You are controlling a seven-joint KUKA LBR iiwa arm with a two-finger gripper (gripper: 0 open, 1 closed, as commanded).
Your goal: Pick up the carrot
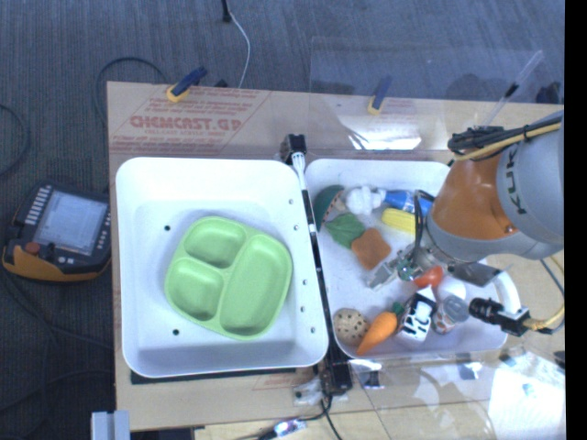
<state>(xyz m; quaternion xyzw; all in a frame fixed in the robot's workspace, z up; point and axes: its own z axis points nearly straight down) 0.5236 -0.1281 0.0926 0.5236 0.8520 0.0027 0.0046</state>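
The carrot (377, 331) lay closest to the camera, at the front edge of the right bin (477, 348), orange, with its green top pointing toward two o'clock. Just beside it, at nine o'clock, sat a small speckled ball (348, 323). At three o'clock of the carrot stood a black and white block (419, 317), close to the carrot's green end.

The gripper (404, 269) hung above the middle of the right bin, at about one o'clock from the carrot and apart from it. Whether its claw was open or closed could not be told from this view, because the metal parts were small and mixed with the objects under them. Nothing could be seen between them, and the carrot was not held.

At eleven o'clock from the gripper lay a brown sponge-like piece (371, 246), and beyond it a dark green item (344, 230). A yellow piece (397, 219) was at twelve o'clock of the gripper.

In the left bin (147, 191) rested a green divided plate (229, 276), at nine o'clock from the carrot and well apart.
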